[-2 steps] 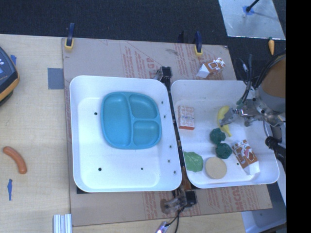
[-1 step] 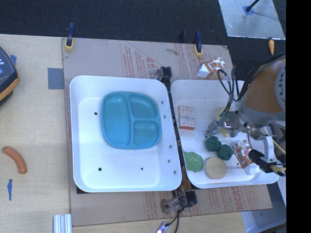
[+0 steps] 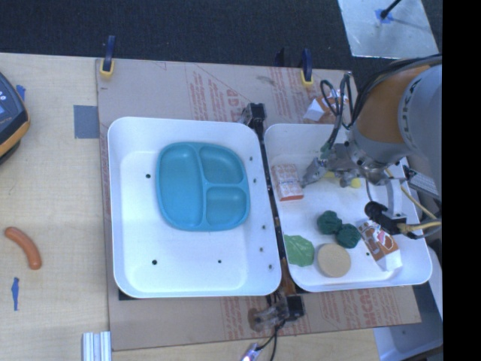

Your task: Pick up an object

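— Where do we log the items for picking?
— In the right bin (image 3: pixel 421 273): a small carton (image 3: pixel 287 182) just left of the gripper (image 3: pixel 314 173), two dark green pieces (image 3: pixel 337 229) below it, a light green lump (image 3: pixel 299 250) and a tan disc (image 3: pixel 334 261) lower still, and a packet (image 3: pixel 381 245) lower right.
— Fingers?
— We cannot tell their state; nothing shows between them.
— Beyond?
— Far left, a blue divided plate (image 3: pixel 203 186) in the left bin (image 3: pixel 124 201); a sausage (image 3: pixel 24 247) on the bench.
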